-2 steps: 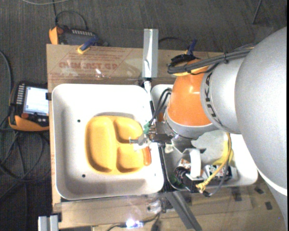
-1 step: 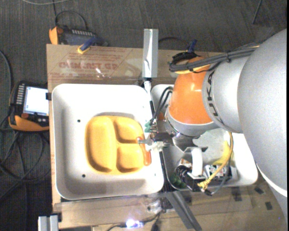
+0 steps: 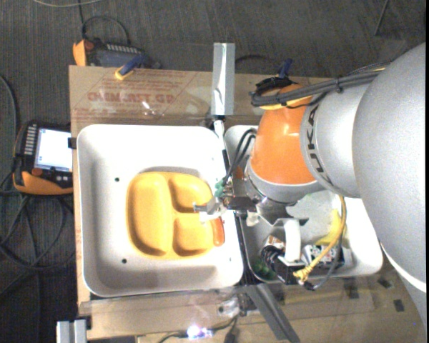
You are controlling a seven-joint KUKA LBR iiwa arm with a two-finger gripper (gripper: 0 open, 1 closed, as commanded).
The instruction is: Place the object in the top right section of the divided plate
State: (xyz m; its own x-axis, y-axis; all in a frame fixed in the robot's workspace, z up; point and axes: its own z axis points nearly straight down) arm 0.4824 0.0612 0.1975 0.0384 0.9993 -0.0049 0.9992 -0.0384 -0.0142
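Observation:
A yellow divided plate (image 3: 161, 213) lies in the left white bin (image 3: 100, 163). My gripper (image 3: 209, 207) hovers over the plate's right edge, at the bin's right wall. A small orange-red object (image 3: 218, 231) sits just below the gripper tip, beside the plate's right rim. Whether the gripper is touching or holding it, the view does not show. The big grey arm with its orange band (image 3: 286, 148) reaches in from the right and covers most of the right bin.
In the right bin (image 3: 368, 259), a green thing (image 3: 260, 266) and other small items peek out under the wrist. A cardboard sheet (image 3: 129, 98) lies behind the left bin. A handheld controller (image 3: 46, 156) rests off the bench's left.

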